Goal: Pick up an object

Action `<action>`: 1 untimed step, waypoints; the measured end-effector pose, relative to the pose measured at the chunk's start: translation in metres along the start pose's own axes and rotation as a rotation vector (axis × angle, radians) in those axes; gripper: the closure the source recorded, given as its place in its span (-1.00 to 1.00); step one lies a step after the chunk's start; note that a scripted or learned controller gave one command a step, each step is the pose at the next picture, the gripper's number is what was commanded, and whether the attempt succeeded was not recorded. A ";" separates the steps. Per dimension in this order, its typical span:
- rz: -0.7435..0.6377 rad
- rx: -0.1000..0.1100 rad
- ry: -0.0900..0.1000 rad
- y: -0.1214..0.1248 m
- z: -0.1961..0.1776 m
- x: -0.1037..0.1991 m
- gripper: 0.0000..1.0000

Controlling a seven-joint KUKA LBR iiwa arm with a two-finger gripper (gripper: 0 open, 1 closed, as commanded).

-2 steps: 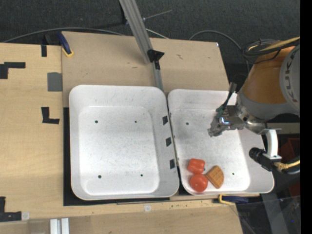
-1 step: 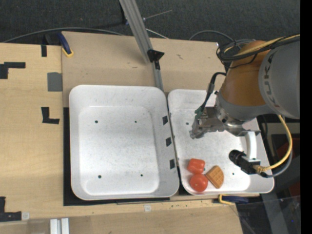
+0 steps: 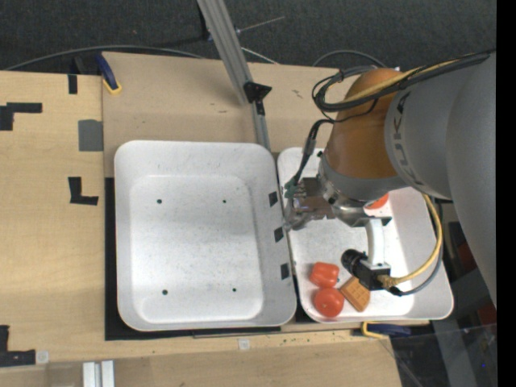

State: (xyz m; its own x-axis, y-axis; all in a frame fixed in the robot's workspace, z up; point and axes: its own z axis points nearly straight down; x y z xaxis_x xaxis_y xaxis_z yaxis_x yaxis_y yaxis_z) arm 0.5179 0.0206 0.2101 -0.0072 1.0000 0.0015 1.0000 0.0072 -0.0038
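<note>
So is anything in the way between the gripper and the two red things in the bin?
Nothing visible is. The gripper sits over the upper left part of the right bin. The two red things lie lower down, with bare white floor between. A tan block lies beside them.

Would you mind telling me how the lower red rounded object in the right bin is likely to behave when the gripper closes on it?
The lower red object looks rounded and smooth, so it may roll or slip. It sits against the tan block, which could shift too.

Robotics lab, taped bench (image 3: 48, 216), white bins (image 3: 193, 168)
</note>
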 end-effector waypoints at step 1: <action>-0.001 -0.002 0.001 0.001 -0.013 0.059 1.00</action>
